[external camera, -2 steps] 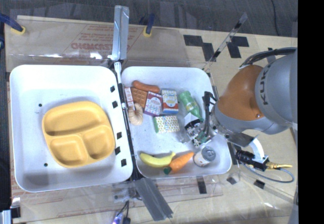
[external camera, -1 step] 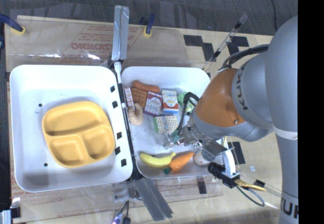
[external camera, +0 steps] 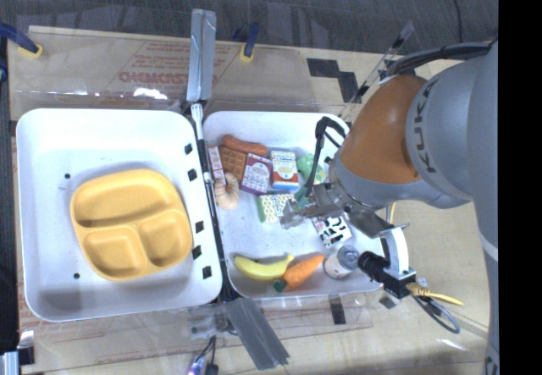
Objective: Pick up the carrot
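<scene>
The carrot (external camera: 303, 271), orange with a green stub at its left end, lies near the front wall of the right bin (external camera: 254, 124). It rests just right of a yellow banana (external camera: 259, 266). My gripper (external camera: 298, 211) hangs over the middle of the right bin, above and behind the carrot and apart from it. It hovers close to a small patterned box (external camera: 271, 206). The grey wrist with its orange band (external camera: 381, 140) covers the bin's right part.
Behind the gripper lie a sausage (external camera: 243, 146), small food cartons (external camera: 269, 170) and a green item (external camera: 306, 167). A black-and-white block (external camera: 335, 230) and a small can (external camera: 345, 260) sit right of the carrot. A yellow compartment tray (external camera: 129, 221) fills the left bin (external camera: 42, 280).
</scene>
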You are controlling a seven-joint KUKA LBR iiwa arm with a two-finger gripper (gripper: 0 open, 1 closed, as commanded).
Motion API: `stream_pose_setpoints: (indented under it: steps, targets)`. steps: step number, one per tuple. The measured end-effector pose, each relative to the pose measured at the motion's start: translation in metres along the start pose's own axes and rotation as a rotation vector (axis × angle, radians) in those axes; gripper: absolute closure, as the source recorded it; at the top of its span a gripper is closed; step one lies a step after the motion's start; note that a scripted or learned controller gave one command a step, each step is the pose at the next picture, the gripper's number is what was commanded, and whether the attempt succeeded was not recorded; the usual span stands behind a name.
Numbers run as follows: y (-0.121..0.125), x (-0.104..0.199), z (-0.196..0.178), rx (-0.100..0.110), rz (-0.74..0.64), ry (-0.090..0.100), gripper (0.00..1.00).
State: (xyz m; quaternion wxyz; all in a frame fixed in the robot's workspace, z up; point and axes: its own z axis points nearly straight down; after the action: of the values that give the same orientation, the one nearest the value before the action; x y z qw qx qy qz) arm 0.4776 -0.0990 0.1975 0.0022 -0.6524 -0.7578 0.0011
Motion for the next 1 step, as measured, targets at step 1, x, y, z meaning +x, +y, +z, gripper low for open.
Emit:
stream_pose_setpoints:
  steps: [1]
  targets:
    - [-0.0001, 0.0, 0.0001, 0.0, 0.0, 0.0, 0.0]
